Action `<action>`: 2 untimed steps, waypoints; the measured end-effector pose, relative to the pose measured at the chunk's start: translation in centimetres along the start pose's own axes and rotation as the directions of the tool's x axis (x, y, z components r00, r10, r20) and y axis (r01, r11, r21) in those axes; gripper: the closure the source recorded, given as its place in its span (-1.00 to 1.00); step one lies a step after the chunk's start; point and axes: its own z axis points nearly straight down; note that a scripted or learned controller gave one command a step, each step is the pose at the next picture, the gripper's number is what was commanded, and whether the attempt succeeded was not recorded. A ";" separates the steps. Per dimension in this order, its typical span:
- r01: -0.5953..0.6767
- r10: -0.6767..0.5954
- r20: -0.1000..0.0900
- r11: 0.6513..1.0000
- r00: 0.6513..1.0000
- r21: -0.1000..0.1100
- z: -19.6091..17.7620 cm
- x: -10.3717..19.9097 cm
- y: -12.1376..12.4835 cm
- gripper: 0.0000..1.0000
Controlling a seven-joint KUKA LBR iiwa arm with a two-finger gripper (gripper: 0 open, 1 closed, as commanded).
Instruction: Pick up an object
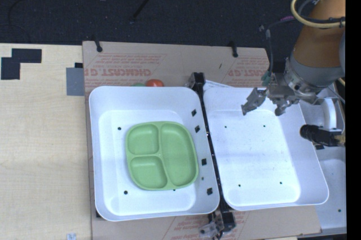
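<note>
A light green plate (161,155) with three compartments lies flat in the middle of the left white bin (107,177). My gripper (266,104) hangs over the far right part of the right white bin (265,188), well away from the plate. Its two fingers are spread apart and nothing sits between them. The grey arm with the orange band comes in from the upper right.
A small red and green object (151,83) sits on the cardboard just behind the left bin's far rim. A black divider strip (204,137) runs between the two bins. Pale wooden bench surface extends to the left.
</note>
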 end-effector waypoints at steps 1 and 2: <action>0.002 -0.002 0.002 1.000 1.000 -0.013 -0.7 0.0 0.2 -1.00; 0.001 -0.001 0.000 1.000 1.000 -0.005 5.1 0.8 0.6 -1.00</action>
